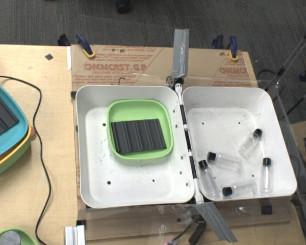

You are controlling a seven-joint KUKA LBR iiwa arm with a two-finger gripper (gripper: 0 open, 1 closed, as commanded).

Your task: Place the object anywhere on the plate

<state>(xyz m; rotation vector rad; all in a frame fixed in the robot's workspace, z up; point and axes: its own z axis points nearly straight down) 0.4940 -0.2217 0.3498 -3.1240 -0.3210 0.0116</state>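
Nearest the camera, in the right bin [220, 117], a clear vial with a black cap [240, 189] lies on its side along the front wall; just behind it a second vial [266, 176] lies near the right wall with its cap pointing away, and a third vial [206, 176] lies close to the bin's left wall; a fourth vial [226, 160] rests crosswise near the middle, its cap towards the left; the farthest, a fifth vial [248, 145], lies tilted with its cap up and to the right; all five sit in the right bin, apart from the plate. In the left bin [137, 185] the green plate [140, 106] sits towards the back, carrying a dark ribbed mat [139, 136]; it holds no vial. A black cable [42, 152] runs along the wooden bench [20, 188] to the left; stacked teal trays [10, 137] sit at the left edge. Behind both bins lies a cardboard sheet [122, 63], pinned by blue-handled clamps [84, 45].
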